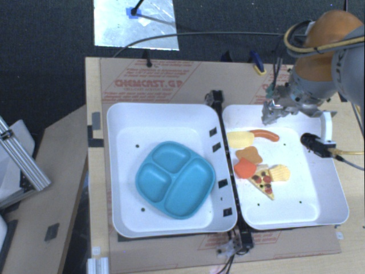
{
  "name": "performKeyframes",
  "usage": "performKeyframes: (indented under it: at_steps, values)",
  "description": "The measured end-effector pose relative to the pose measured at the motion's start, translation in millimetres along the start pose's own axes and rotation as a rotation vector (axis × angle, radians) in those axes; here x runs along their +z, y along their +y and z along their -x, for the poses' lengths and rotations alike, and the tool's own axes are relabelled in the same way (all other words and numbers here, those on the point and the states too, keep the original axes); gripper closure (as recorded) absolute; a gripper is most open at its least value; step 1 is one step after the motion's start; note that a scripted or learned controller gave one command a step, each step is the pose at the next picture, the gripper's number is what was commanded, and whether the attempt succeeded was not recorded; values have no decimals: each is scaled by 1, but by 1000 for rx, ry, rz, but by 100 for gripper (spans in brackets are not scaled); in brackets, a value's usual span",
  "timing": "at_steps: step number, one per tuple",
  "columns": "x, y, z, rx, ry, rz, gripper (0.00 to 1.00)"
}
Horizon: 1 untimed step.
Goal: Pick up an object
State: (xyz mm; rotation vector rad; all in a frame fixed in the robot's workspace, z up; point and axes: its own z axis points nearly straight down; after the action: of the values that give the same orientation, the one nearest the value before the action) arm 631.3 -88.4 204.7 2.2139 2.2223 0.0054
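Robot lab: bench (171, 73), twin bins (122, 153).

The arm (328, 44) is cut off by the right edge of the view. The fingertips of the gripper (271, 114) are too small to be made out. A metal frame (20, 158) is cut off at the left edge.

Grey arm (331, 67) bent low, pincer (271, 114) pointing down

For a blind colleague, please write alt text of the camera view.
A grey and orange arm's gripper hovers above the right bin, near a toy hot dog, pizza slice and other play food. The left bin holds a blue divided plate.
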Motion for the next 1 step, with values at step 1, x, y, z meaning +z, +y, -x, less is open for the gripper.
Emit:
performKeyframes:
  at_steps: [1]
  values:
    - [-52,12,0,-1,0,2,100]
